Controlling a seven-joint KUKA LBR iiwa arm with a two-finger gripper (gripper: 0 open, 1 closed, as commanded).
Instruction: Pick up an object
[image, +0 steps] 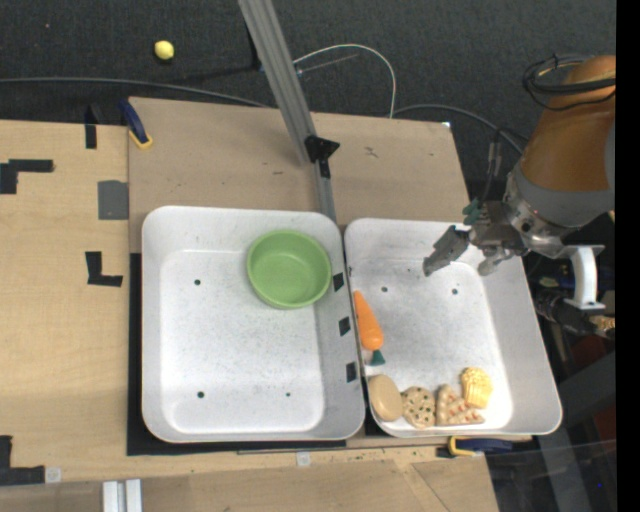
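My gripper (462, 256) hangs over the upper right part of the right bin (520, 300), open, with nothing between its two dark fingers. An orange carrot with a green top (368, 321) lies along the right bin's left wall. At that bin's front edge sit a tan potato-like piece (385, 397), a brown cookie (419, 406), a pinkish waffle-like piece (452, 408) and a yellow corn piece (476, 386). All of these lie well below and left of the gripper. A green bowl (289, 267) stands in the left bin (180, 330) at its upper right.
A grey pole (290, 85) slants down from the top to the gap between the bins. Cables run across the dark floor behind the bench. A small yellow ball (164, 49) lies on the floor at the top left.
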